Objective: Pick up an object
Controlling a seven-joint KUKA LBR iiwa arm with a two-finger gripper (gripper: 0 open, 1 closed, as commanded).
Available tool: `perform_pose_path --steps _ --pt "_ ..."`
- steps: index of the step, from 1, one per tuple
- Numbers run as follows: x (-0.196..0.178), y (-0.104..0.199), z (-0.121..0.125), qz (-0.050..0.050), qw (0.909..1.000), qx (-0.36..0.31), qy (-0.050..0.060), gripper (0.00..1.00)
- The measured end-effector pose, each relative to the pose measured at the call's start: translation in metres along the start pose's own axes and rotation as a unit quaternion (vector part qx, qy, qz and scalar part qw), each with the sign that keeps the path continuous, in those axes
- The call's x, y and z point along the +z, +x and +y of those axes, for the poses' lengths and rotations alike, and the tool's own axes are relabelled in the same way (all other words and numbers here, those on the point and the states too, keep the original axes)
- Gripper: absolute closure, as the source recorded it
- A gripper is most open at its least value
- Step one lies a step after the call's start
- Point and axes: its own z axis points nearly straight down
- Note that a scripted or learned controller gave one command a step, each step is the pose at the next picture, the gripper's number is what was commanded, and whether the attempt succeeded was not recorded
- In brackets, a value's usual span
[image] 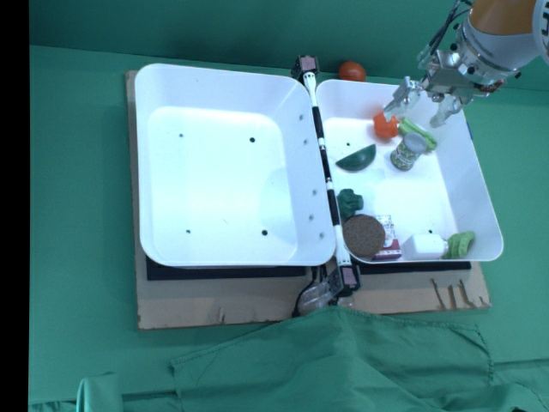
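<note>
Nearest the camera, the right bin [480, 197] holds a brown disc [364, 235], a white block [425, 245] and a green lump [461, 244]. Further back lie a dark green wedge [356, 158], a small jar [407, 152] and an orange object [385, 126]. Above these the gripper [422, 105] hovers, its fingers apart and holding nothing.

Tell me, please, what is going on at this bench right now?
A grey and orange arm reaches in from the right, its tool open above the far end of the right bin. Below it lie an orange piece and a small jar. Nothing is between the fingers, so no object is picked up yet.
</note>
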Motion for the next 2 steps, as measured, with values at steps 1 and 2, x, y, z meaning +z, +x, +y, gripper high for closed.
perform_pose_path --steps 1,2 --pt "0.0 0.0 0.0 0.0 1.0 0.0 0.0 0.0" --pt "0.06 0.003 0.002 0.0 1.0 0.0 0.003 0.0"
